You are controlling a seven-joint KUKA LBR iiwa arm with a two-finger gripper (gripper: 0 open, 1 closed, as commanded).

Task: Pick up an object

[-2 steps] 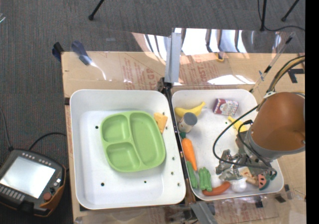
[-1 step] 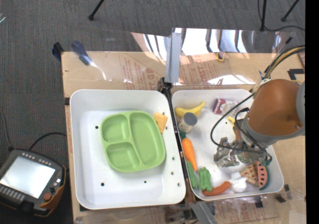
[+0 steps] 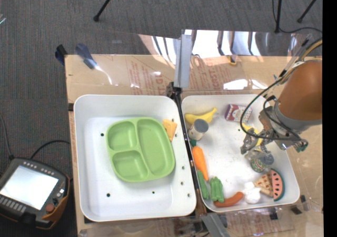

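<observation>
The round grey-green object (image 3: 261, 162) sits in the right bin (image 3: 231, 141), towards its right wall, just beyond the watermelon slice (image 3: 272, 184). The claw (image 3: 258, 149) hangs right over it, presumably lined up for a grasp; how far it is open I cannot tell. Carrot (image 3: 199, 161) and banana (image 3: 201, 117) lie at the left side, clear of the approach.

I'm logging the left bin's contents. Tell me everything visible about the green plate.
The green plate is a rounded, light green divided tray, plastic-looking, with three compartments: two smaller on its left, one larger on its right. It lies flat and slightly rotated in the left bin. A yellow wedge touches its upper right edge.
</observation>
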